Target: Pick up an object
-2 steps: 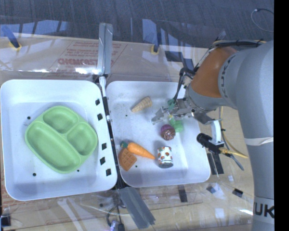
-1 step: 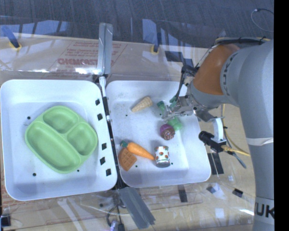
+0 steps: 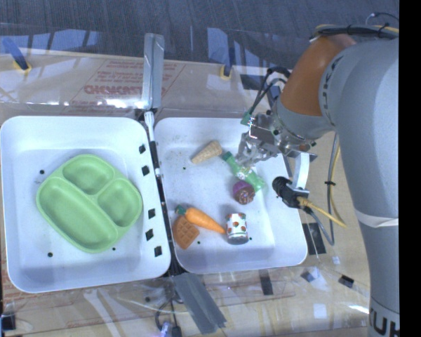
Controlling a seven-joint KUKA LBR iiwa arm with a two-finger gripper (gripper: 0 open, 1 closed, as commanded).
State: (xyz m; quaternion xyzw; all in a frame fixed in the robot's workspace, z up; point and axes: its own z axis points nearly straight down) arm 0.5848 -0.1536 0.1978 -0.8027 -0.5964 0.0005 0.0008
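Light was even and fairly bright, falling from above. The white bins looked nearly washed out, with soft, short shadows. Glare streaked the clear plastic sheet at upper left. Detail was slightly soft and grainy throughout.

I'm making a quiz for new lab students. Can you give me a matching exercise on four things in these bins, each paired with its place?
Things:
1. green divided plate
2. toy carrot
3. cone
4. small can

Places:
A. upper middle of the right bin
B. left bin
C. near the right bin's front edge, right of the carrot
D. right bin, beside the waffle piece

Pairs: 1-B, 2-D, 3-A, 4-C
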